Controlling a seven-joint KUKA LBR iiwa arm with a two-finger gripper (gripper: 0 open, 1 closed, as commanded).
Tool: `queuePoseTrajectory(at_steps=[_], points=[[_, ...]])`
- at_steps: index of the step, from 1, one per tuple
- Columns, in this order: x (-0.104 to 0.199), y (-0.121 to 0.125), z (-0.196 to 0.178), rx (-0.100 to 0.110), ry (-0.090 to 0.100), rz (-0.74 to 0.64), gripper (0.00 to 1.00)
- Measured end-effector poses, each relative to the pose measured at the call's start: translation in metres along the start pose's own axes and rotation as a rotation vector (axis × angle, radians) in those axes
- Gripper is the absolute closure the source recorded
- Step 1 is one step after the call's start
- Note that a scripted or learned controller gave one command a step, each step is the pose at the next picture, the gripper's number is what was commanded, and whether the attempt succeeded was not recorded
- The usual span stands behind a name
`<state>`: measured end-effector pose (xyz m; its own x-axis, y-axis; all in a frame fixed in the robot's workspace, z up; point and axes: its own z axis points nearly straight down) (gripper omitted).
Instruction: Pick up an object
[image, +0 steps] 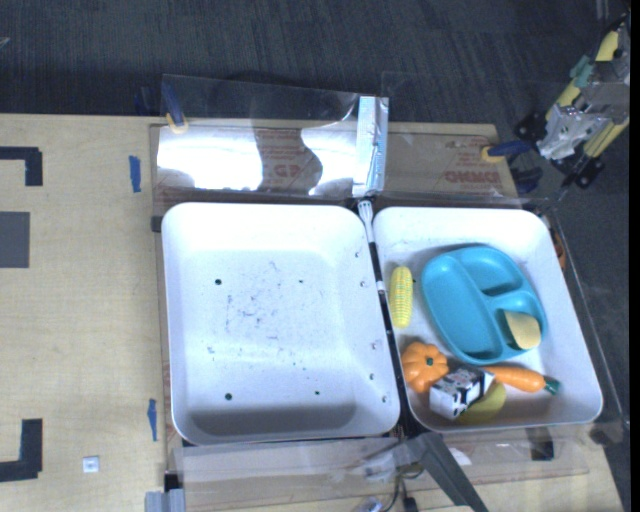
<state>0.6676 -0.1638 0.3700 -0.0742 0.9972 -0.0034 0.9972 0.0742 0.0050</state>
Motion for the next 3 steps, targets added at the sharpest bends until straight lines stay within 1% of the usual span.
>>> queuePoseTrajectory(at_steps=[1, 2, 3], points=[[-0.010, -0.001, 0.002, 0.001, 0.001, -0.119, 1.00], [-0.031, -0.003, 0.004, 0.000, -0.001, -0.168, 1.00], [-0.060, -0.005, 0.021, 0.005, 0.002, -0.141, 1.00]])
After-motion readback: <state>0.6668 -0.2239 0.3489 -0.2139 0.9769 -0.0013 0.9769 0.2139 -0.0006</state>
